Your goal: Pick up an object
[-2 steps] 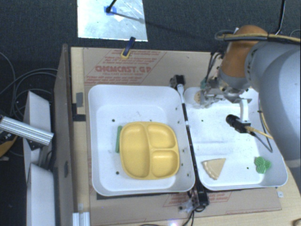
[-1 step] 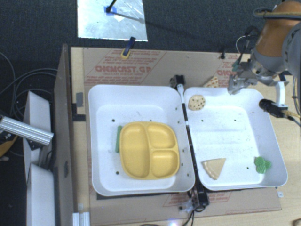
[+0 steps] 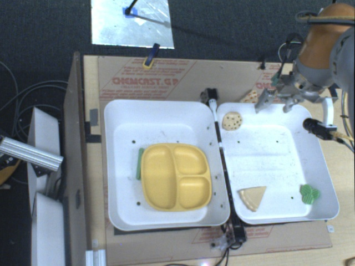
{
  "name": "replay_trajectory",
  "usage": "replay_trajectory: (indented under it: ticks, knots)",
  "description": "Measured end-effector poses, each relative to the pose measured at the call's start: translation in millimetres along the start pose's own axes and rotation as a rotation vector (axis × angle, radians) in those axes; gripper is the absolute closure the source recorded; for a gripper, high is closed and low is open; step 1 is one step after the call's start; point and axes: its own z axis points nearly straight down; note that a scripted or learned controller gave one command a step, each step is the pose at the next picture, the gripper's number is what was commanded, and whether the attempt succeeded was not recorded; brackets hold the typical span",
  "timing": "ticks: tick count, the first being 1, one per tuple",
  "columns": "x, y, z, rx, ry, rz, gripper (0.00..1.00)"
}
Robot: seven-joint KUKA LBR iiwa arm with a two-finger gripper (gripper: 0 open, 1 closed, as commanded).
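Left bin point(image 3: 119, 121): sitting on the bench beside its twin, holding a yellow divided plate point(image 3: 176, 176) that is lying flat toward the near side.
Green strip point(image 3: 140, 163): lying in the left bin, tucked against the plate's left edge and partly hidden under it.
Right bin point(image 3: 277, 148): sitting just right of the left bin, the two rims touching along the middle.
Cookie point(image 3: 232, 121): a round speckled piece resting in the right bin's far left corner, close to the shared rim.
Tan wedge point(image 3: 252, 197): lying flat near the right bin's front edge, toward its left side.
Green leafy piece point(image 3: 309, 193): sitting in the right bin's near right corner, well apart from the wedge.
Arm point(image 3: 327, 37): reaching in from the right, its orange band showing above the wrist, hanging over the far right corner of the right bin.
Gripper point(image 3: 274, 101): hovering at the right bin's far rim, to the right of the cookie and apart from it; its two fingers are standing spread apart, gripping nothing.
Cardboard sheet point(image 3: 166, 73): lying under both bins, printed with red lettering.
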Motion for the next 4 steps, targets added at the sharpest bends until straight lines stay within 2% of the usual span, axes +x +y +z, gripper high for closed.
replay_trajectory:
  ticks: [1,2,3,4]
  knots:
    - [43.8,-1.1,102.7,0.011,0.002,-0.005,0.0]
    - [13.3,-0.1,99.2,0.002,0.002,0.002,0.0]
    - [39.6,-2.0,100.9,0.011,-0.004,-0.002,0.0]
    - [46.2,-8.2,101.1,0.005,-0.005,0.0,0.0]
